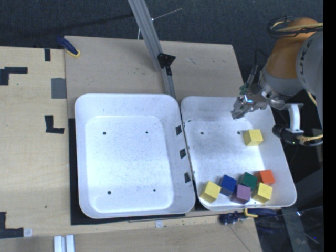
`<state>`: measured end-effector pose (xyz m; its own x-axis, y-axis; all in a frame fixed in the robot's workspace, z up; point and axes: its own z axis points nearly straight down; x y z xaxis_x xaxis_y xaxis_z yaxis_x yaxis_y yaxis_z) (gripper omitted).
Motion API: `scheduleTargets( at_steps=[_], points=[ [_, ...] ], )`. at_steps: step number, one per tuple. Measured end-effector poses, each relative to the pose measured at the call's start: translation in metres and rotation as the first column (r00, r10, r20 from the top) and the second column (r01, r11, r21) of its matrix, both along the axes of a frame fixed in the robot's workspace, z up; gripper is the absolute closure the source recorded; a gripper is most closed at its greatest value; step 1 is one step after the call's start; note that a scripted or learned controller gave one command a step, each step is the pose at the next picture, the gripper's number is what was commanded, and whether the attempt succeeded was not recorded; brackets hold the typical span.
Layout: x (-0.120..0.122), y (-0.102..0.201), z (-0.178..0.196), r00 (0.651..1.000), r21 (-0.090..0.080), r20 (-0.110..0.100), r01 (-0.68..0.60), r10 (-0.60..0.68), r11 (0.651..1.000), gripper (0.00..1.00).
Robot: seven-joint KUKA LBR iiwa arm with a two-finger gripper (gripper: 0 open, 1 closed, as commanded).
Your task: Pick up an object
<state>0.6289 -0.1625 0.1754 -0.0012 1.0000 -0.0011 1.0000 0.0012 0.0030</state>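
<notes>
1. The arm (294, 62) comes in from the right, with its orange band above the wrist, and reaches over the upper part of the right bin (210, 140).
2. The claw (242, 109) hangs over the bin's upper right area, pointing down and to the left. Whether it is released or clenched cannot be told at this size; no block shows between its tips.
3. A lone yellow cube (253, 137) lies on the right bin's floor, just below and to the right of the claw, apart from it.
4. The other blocks sit in a cluster along the bin's near edge:
   - a second yellow block (211, 191) at the left end;
   - a blue block (228, 184) just right of it;
   - a purple block (243, 193) beside the blue one;
   - a green block (248, 180) behind the purple one;
   - an orange block (266, 177) at the upper right of the group;
   - a third yellow block (264, 192) below the orange one.
5. The left bin (84, 140) lies beside the right one, their rims meeting in the middle.
6. Both bins rest on the wooden counter (105, 62). A grey metal bar (149, 28) slants across it from the top of the view towards the seam between the bins.
7. A blue-and-yellow clamp (69, 46) sits at the counter's upper left corner, and another (236, 217) sits just below the right bin's near edge.
</notes>
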Motion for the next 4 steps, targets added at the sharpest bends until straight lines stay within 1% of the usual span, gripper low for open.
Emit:
scheduleTargets(
  at_steps=[1, 2, 3, 4],
  points=[
    [0.004, 0.009, 0.048, 1.0, 0.0, 0.002, -0.002, 0.002, 1.0, 1.0],
    [0.005, 0.01, 0.101, 1.0, 0.0, 0.002, -0.001, 0.001, 1.0, 1.0],
    [-0.012, 0.06, 0.105, 1.0, 0.002, -0.003, -0.004, 0.004, 1.0, 1.0],
    [-0.029, 0.1, 0.094, 1.0, 0.002, -0.006, -0.003, 0.003, 1.0, 1.0]
  ],
)
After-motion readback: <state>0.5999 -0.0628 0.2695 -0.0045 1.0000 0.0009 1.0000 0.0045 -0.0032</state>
